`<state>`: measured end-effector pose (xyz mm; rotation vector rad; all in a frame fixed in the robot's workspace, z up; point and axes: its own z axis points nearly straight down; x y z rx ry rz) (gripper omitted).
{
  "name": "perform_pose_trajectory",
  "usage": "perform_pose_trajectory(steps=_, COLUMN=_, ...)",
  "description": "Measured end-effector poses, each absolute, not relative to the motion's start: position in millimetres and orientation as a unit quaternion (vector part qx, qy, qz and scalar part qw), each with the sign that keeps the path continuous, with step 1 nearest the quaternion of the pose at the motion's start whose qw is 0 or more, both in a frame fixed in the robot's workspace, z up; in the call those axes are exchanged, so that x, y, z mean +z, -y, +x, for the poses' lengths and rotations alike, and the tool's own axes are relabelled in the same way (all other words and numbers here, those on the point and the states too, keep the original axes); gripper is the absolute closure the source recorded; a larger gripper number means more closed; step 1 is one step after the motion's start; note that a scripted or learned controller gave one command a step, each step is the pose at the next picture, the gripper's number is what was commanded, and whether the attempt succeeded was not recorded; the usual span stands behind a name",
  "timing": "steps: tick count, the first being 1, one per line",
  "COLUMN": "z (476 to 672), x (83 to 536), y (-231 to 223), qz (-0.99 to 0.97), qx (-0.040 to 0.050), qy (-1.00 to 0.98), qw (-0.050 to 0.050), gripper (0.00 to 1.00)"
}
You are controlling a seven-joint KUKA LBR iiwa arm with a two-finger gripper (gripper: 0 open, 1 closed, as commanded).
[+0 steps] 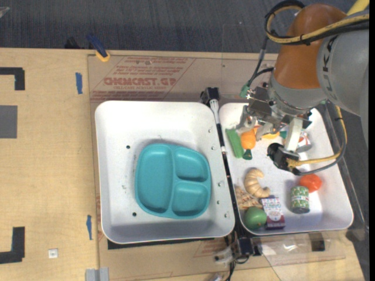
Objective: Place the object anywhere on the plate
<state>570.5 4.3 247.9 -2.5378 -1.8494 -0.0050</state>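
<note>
Pincer [266, 129] beside right bin's [340, 215] crowded top edge

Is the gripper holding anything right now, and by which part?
Cannot be told. The gripper hangs over the carrot in the right bin, hiding any hold.

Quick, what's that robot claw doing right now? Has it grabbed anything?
Gripper: low in the right bin, over the carrot and green stick; whether it grips anything cannot be told.
</note>
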Motion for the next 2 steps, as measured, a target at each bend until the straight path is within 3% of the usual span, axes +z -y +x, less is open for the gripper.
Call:
perform_pose_trajectory(steps=1, z=565.8, x=180.6, y=-85.3, qz=-0.832, qx=0.0037, qy=0.555, qw=0.004, gripper=1.00)
perform_pose_trajectory(steps=2, z=567.5, x=183.7, y=-81.7, qz=-0.833, qx=0.0017, qy=0.553, qw=0.001, gripper=0.00)
